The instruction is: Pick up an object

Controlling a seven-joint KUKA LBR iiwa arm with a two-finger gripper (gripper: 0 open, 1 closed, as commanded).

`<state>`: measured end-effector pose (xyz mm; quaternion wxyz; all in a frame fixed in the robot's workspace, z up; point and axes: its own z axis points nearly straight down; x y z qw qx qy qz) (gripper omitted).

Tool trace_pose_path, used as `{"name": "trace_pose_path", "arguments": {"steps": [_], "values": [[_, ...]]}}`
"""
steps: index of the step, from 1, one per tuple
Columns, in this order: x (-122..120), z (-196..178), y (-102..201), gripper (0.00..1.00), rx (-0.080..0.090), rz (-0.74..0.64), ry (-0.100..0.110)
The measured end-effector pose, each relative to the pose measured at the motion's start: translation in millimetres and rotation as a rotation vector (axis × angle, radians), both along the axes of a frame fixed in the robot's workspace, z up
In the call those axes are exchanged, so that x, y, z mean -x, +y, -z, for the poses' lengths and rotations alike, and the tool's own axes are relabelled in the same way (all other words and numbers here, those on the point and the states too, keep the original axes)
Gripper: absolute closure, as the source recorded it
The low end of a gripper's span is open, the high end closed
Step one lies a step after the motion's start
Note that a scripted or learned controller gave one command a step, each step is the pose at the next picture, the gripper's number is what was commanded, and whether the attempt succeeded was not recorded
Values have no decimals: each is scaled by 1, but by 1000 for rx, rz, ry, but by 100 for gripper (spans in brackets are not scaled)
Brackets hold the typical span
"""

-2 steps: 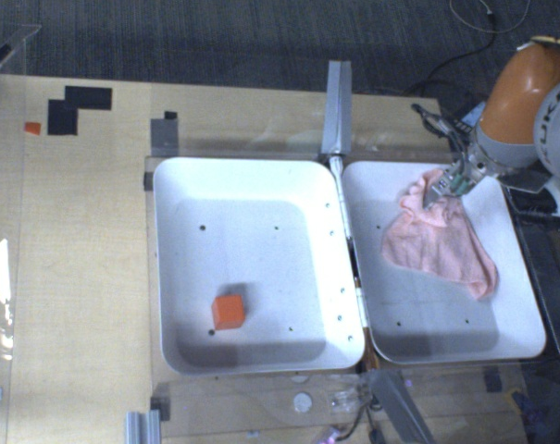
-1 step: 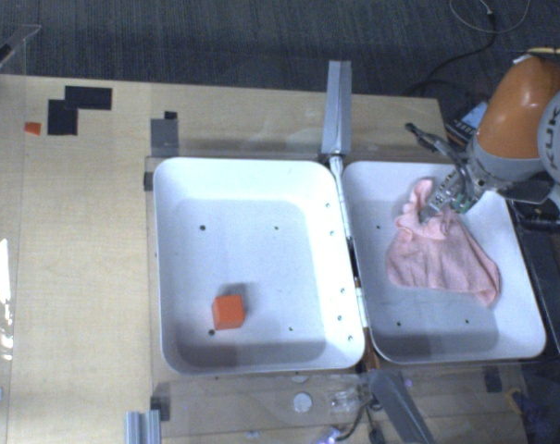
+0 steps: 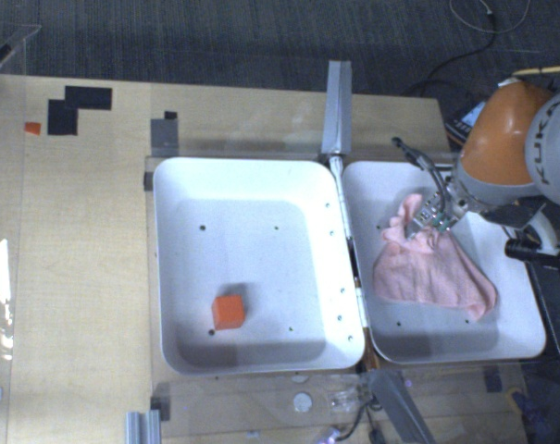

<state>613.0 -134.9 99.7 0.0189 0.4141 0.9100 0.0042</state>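
Standing by the bench, I got a decent look at this one. The grey arm with the orange band (image 3: pixel 498 146) came in from the right edge of the frame, and its two-finger gripper (image 3: pixel 431 218) was down in the right-hand shallow white bin (image 3: pixel 511 340), right at the upper end of a crumpled pink cloth (image 3: pixel 431 271). The cloth's top corner was bunched up and raised against the gripper tip, while the rest of it fanned out flat toward the lower right of that bin. Honestly couldn't tell whether the gripper was wide, narrow, or actually pinching the fabric, since the tip was too small and muddled against the cloth.

Over in the left-hand white bin (image 3: pixel 261 178) sat a small orange block (image 3: pixel 229 312), in the lower left part of the bin floor, well apart from the arm. Both bins sat side by side on a light wooden benchtop (image 3: pixel 76 276), with a grey metal bar (image 3: pixel 337 109) sticking up from the gap between them toward the top of the frame. A few black patches (image 3: pixel 76 107) and a tiny orange square (image 3: pixel 32 129) were on the benchtop in the upper left.
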Motion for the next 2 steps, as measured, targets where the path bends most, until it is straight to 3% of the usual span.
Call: {"name": "trace_pose_path", "arguments": {"steps": [1,2], "values": [[7,0,-3,0,-4,17,-4],[-2,1,-9,0,-8,14,8]]}}
